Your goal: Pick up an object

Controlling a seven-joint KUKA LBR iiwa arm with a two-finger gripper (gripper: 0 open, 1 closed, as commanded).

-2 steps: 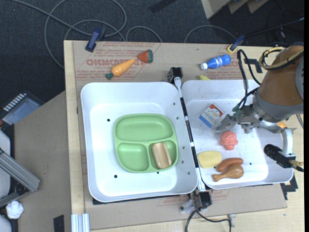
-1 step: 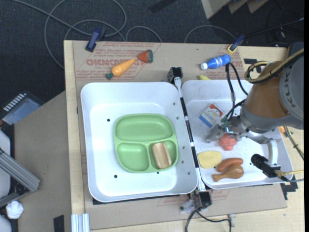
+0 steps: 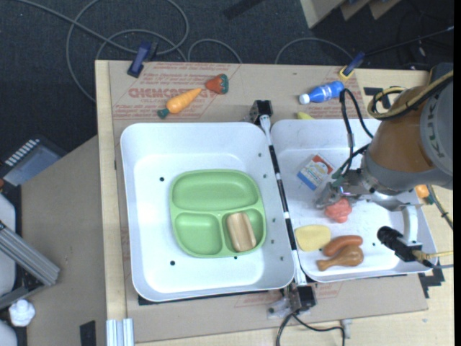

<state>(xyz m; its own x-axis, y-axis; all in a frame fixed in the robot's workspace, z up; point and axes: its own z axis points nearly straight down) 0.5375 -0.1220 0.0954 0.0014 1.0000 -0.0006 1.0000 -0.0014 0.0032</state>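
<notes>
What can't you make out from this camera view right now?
- Pincer: fingers too small and blurred to tell open from shut.
- Pink object: contact with the pincer unclear.
- Small carton: label too small to read.
- Arm: cut off by the right edge.

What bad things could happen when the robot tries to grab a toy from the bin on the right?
The gripper is low over the pink toy, which looks round, so it might slip or roll away. The small carton, yellow piece and chicken drumstick lie close by, so the arm could bump one or grab the wrong thing. A black cable hangs into the right bin beside the arm and might snag.
</notes>
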